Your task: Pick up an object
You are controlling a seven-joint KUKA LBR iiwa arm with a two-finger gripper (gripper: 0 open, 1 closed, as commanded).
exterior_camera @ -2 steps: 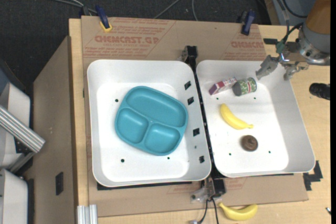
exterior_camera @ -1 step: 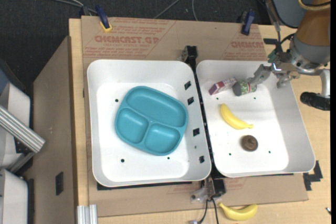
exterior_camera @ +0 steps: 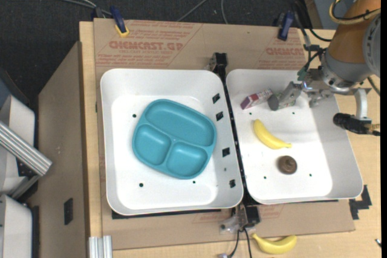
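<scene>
1. Over the upper part of the right bin (exterior_camera: 338,181), the gripper (exterior_camera: 284,96) reaches in from the right with its grey fingers (exterior_camera: 275,101) pointing left and down. They look close together with nothing between them, so I read them as closed and empty, though the view is small.
2. Just left of the fingertips lies a small pink and white packet (exterior_camera: 256,99), near them but apparently not touching. It is the closest candidate for a pick.
3. Below the gripper, a yellow banana (exterior_camera: 269,135) lies aslant on the bin floor, and lower still sits a small round brown object (exterior_camera: 286,164), perhaps a doughnut toy. Both are apart from the gripper and from each other.
4. As a judgement on progress: nothing is lifted, so the pick is not yet done. Left to do are settling on one object, closing on it and raising it clear.
5. Farther out, the left bin (exterior_camera: 115,148) holds a blue divided plate (exterior_camera: 174,138), well apart from the arm (exterior_camera: 354,33).
6. Outside the bins, a second banana (exterior_camera: 277,243) rests at the bench's lower edge, and clamps (exterior_camera: 120,23) hold the cardboard backing (exterior_camera: 181,39).
7. Little blocks the way. The packet lies close to the bin's upper wall and the central divider (exterior_camera: 231,130), which could crowd a grasp from that side.
</scene>
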